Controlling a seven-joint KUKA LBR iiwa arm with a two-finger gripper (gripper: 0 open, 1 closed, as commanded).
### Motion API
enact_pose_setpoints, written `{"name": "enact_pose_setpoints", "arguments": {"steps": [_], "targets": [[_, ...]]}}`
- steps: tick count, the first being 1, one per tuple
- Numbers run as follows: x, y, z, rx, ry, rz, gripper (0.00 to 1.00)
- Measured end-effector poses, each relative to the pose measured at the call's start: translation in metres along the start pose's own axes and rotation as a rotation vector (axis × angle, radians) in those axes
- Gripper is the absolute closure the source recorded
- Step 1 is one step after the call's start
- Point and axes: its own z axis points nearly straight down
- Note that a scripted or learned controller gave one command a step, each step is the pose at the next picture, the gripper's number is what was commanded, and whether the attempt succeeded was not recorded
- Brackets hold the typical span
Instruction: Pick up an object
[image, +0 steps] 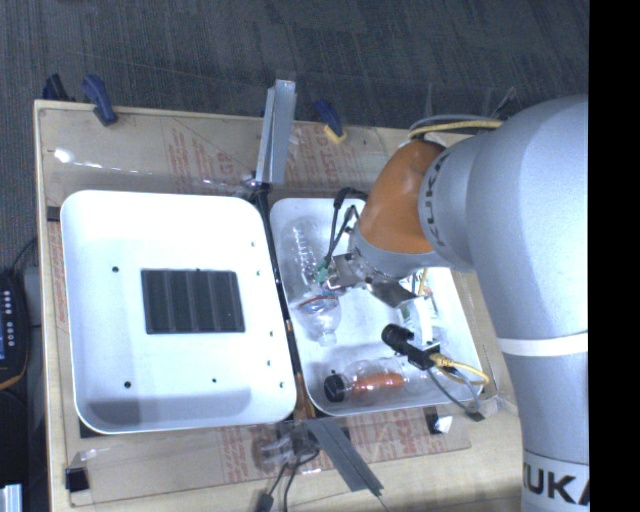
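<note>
The grey arm with its orange wrist band (400, 205) reaches down into the right-hand shallow white bin (290, 222). Its gripper (335, 275) hangs over a clear plastic bottle (312, 285) lying directly beneath, long axis running away from the camera. Whether the gripper is wide or narrow I cannot tell. Nearer the camera lies a clear tube with an orange filling (368, 382).

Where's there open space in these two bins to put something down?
The left white bin is the roomy one: bare floor all around its dark ribbed rectangle, out to every wall. The right white bin is crowded, with a clear plastic bottle, a clear bottle with reddish contents and the gripper over it.
</note>
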Motion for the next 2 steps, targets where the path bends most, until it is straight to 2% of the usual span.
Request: {"name": "enact_pose_setpoints", "arguments": {"steps": [1,2], "targets": [[0.002,0.000,-0.009,0.004,0.004,-0.007,1.00],[0.052,0.054,-0.096,0.010,0.013,-0.071,1.00]]}}
